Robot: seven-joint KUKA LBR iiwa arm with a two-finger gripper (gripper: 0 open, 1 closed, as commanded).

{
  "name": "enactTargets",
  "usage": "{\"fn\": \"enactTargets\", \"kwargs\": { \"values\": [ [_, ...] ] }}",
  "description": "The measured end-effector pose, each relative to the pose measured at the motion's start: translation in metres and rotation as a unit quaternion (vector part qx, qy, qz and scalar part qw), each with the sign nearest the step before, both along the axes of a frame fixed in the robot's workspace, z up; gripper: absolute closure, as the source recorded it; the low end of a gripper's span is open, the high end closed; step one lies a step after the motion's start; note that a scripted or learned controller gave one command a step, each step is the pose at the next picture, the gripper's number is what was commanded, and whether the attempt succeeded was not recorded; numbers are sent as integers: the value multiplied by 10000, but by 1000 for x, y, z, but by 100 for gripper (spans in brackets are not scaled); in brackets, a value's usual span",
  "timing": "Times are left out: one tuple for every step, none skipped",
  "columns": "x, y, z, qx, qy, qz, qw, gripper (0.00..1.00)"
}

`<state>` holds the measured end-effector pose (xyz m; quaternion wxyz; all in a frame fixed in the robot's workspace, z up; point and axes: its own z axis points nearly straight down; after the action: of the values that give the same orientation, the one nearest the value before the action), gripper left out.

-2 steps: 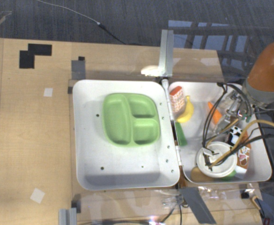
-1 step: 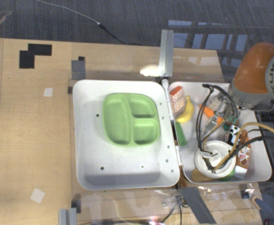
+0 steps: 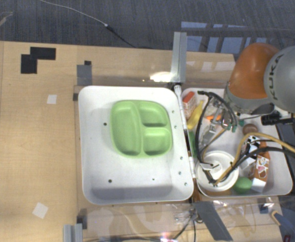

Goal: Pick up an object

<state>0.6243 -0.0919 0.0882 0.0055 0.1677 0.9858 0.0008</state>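
My gripper (image 3: pixel 216 124) hangs low over the back of the right bin (image 3: pixel 286 178), tangled in cables, beneath the grey arm with its orange band (image 3: pixel 252 77). Just left of it stand an orange-and-white carton (image 3: pixel 189 104) and a yellow object (image 3: pixel 195 116). Toward the front lies a white bowl (image 3: pixel 217 171), with a green ball (image 3: pixel 243 184) beside it. A brown bottle (image 3: pixel 261 168) and a small spotted toy (image 3: pixel 252 145) lie on the bin's right side. I see nothing held by the gripper.
The left bin (image 3: pixel 94 180) holds a green divided plate (image 3: pixel 139 127) near its middle. A metal post (image 3: pixel 178 59) rises behind the wall between the two bins. Black marks (image 3: pixel 36 59) sit on the wooden bench at the far left.
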Motion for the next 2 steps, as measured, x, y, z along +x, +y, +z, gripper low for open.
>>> {"fn": "enactTargets", "kwargs": {
  "values": [
    [-46,-12,1,5,-23,-1017,9948,0],
    [-30,5,0,-5,-9,-784,9969,0]
  ]
}}
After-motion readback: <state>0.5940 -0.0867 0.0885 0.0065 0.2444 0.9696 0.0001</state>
